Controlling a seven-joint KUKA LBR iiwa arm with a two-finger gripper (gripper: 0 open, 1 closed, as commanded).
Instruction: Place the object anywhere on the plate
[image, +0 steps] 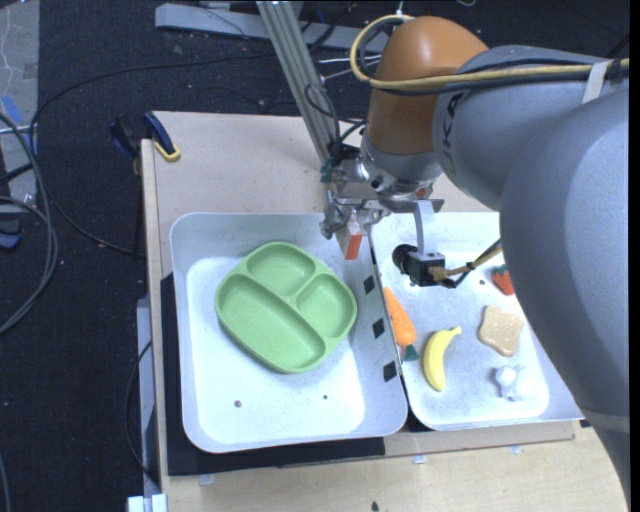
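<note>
A green plate (287, 305) with three compartments lies in the left white bin (200, 400), toward its back right. My gripper (351, 232) hangs over the divide between the two bins, just beyond the plate's far right edge. A small orange-red object (352, 244) sits between its fingers and hangs a little above the bin rim. The gripper is shut on it.
In the right bin (470, 405) lie a carrot (399, 315) against the dividing wall, a banana (440, 356), a slice of bread (501, 329), a small white piece (508, 380) and a red piece (503, 283) at the arm's edge.
</note>
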